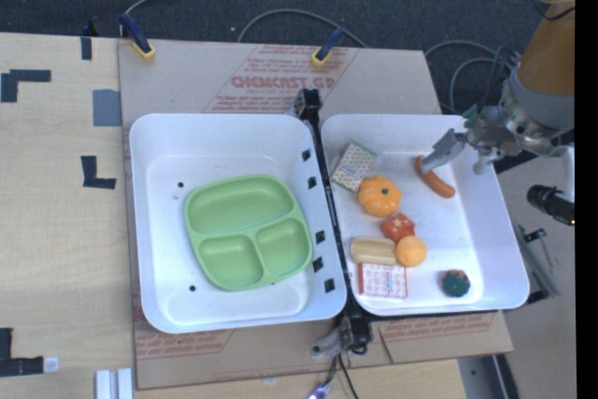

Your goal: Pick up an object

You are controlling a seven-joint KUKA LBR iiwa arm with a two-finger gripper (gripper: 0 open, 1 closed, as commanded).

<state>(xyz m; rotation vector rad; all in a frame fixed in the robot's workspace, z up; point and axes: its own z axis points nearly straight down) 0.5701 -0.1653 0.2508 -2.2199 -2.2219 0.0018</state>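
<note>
The right bin (486,229) holds several toy foods: an orange sausage (437,181), a small pumpkin (379,195), a red tomato (397,226), an orange (410,251), a pale bun (373,249), a patterned packet (353,165), a red-checked box (383,280) and a dark green piece (455,283). My gripper (460,158) hangs over the bin's far right part, just above the sausage. Its fingers (438,152) are spread open with nothing between them.
The left bin (154,201) carries a green divided plate (249,231). A black divider (320,192) runs between the bins. Cables (467,61) and clamps lie on the cardboard behind them. The arm's orange band (551,51) stands at the right edge.
</note>
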